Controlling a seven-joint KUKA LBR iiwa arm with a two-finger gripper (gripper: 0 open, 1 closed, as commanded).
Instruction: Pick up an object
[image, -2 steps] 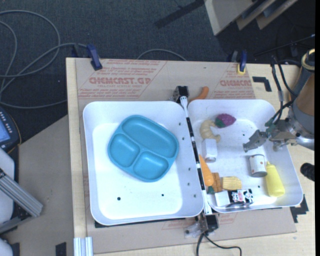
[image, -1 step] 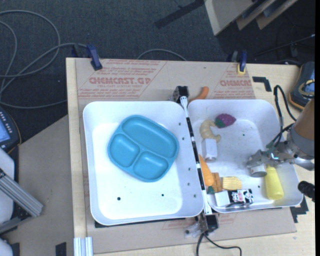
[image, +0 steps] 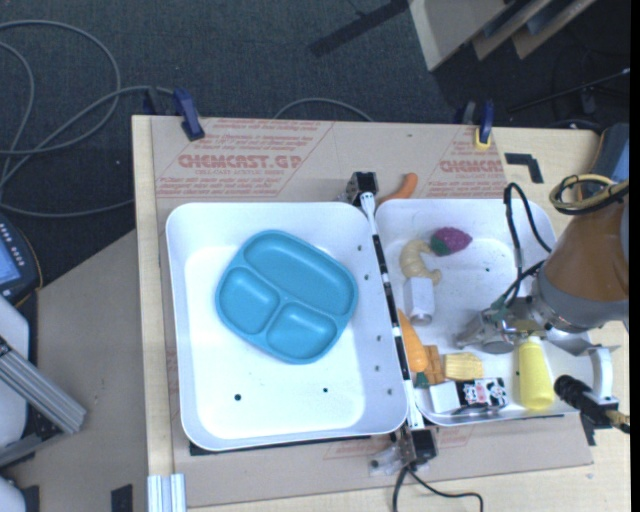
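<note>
The pincer (image: 487, 330) sits low in the right bin (image: 500, 222), reaching in from the right; whether it is spread or pressed together cannot be told, and nothing is visibly caught in it. Just near of it lie a yellow bottle (image: 533, 374), a pale yellow block (image: 463, 366) and a small printed card (image: 481, 393). To its left are a white cylinder (image: 421, 299), a cream banana-shaped piece (image: 417, 260) and an orange carrot (image: 410, 344) along the bin's left wall. A purple grape cluster (image: 451, 240) rests farther back. The left bin (image: 190, 300) holds a blue divided plate (image: 287, 294).
</note>
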